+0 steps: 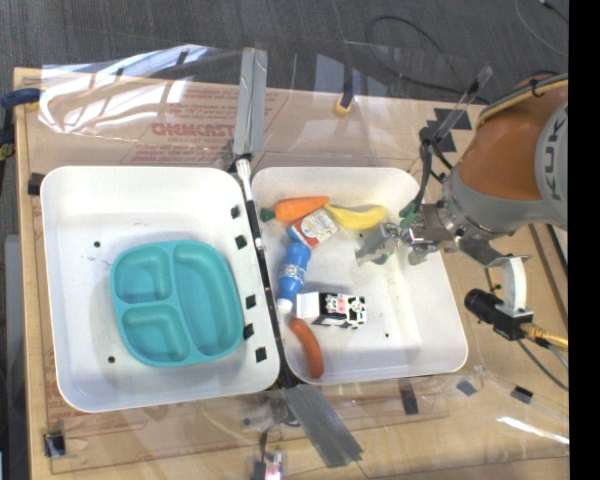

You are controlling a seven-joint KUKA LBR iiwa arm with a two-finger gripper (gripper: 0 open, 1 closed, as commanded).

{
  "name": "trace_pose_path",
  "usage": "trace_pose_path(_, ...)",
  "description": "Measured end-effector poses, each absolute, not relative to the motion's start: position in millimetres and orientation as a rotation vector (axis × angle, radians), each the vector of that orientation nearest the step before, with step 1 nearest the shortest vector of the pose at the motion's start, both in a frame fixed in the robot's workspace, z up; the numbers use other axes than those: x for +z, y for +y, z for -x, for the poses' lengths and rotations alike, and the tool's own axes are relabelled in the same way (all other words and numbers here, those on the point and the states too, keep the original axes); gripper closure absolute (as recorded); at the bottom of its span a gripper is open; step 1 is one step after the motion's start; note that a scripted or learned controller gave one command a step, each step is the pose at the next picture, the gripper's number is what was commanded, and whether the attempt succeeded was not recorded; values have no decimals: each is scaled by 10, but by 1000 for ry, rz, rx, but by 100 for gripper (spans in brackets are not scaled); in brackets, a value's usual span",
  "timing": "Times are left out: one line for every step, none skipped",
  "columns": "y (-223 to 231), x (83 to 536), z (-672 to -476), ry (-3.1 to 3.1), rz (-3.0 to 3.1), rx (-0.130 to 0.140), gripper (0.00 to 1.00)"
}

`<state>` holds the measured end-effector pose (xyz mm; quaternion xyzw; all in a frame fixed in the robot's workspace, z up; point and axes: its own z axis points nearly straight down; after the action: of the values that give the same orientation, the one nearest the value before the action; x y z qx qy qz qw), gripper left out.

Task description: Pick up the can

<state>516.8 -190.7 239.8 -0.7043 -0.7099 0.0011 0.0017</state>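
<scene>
two white bins (70, 198), claw (392, 240) state unclear, blue can (294, 270) lower left of it

Red "CHEMCAST" print on clear sheet (195, 128)

Grey arm (500, 203), orange band (505, 148), metal hand (390, 243)

Teal tray (175, 303), carrot (302, 208), banana (358, 216)
</scene>
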Motion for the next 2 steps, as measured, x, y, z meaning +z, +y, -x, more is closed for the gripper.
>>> trace_pose_path(-2087, 2231, -4883, -2128, 2307, 3, 0)
trace_pose_path(-1523, 1121, -4983, -2048, 2408, -22, 0)
